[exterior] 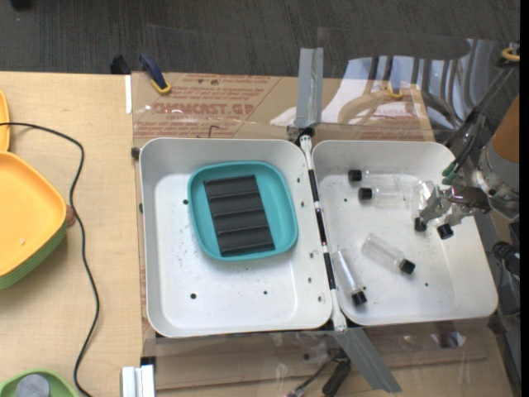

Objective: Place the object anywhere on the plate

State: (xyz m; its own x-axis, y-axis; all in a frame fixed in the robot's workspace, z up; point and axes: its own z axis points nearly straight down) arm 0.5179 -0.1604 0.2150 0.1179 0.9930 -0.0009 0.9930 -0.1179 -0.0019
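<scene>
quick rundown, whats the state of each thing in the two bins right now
teal plate: flat in the left bin, carrying a dark ribbed block
dark ribbed block: lying flat on the plate
clear vial: on its side in the right bin, black cap on
second clear vial: on its side by the divider, capped
gripper: low over the right bin

A metallic silver tool (436,216) with dark cables trailing to the arm (502,172).
</scene>
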